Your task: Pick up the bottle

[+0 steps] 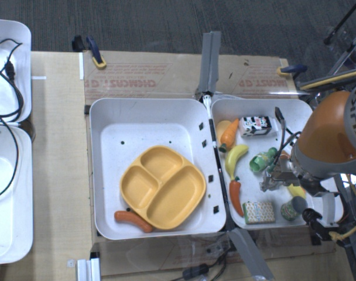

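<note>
**Now at the approach – bottle not yet held**

We see the green bottle lying in the right bin, beside the banana. Gripper hangs just beside it – open or closed, we cannot tell. Next, we judge: centre over the bottle, descend, close.

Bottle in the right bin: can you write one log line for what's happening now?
step: reaching | gripper: over right bin, beside green bottle | bottle: lying in bin, not lifted | left bin: yellow plate, sausage
</note>
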`<state>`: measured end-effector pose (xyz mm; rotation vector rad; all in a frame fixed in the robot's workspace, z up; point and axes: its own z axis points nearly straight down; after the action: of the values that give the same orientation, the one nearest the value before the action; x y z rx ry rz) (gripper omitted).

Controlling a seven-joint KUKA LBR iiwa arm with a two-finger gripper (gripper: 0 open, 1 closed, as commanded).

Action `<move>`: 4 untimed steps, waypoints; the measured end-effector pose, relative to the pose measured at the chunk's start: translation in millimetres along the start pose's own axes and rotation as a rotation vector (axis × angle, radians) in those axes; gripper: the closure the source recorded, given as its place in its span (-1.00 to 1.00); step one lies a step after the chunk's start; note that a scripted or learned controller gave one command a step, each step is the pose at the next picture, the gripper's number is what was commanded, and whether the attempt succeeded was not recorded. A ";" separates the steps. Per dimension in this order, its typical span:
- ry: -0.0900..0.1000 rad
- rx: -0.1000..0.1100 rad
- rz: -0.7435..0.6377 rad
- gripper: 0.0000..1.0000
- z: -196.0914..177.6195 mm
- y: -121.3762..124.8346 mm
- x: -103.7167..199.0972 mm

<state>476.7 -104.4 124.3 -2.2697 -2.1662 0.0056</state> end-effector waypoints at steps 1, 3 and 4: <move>0.000 0.000 -0.001 -1.00 0.0 0.0 0.0; 0.004 0.020 0.169 -1.00 31.9 124.5 -49.1; 0.000 -0.004 0.174 -1.00 32.0 94.4 -60.1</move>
<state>567.9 -168.8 91.9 -2.4517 -1.9628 0.0025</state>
